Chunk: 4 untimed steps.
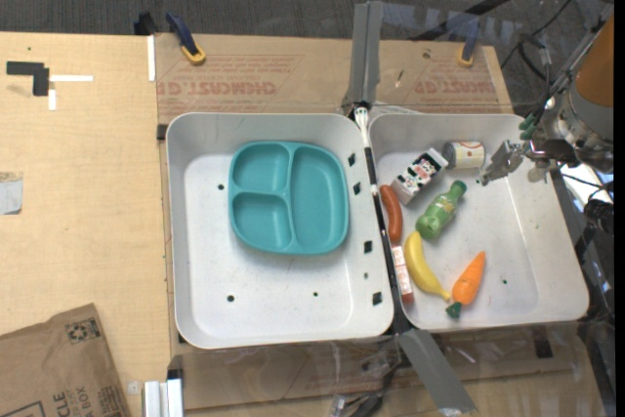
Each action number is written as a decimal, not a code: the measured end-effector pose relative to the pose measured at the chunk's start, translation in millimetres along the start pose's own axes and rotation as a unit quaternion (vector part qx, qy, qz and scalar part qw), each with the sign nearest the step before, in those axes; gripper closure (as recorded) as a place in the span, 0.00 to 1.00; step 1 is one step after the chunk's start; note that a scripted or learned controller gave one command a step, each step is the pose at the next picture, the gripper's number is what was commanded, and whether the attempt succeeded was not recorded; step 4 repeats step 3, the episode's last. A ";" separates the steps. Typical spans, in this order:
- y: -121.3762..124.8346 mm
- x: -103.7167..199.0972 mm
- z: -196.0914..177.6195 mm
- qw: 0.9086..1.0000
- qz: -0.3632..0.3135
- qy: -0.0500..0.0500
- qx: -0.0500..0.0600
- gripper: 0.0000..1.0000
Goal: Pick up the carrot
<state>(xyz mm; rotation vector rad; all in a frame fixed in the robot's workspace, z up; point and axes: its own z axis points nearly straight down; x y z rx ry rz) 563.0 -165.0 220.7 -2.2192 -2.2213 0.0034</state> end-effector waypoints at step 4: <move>-85.4 -21.9 129.9 1.000 -0.015 0.000 -0.001 0.00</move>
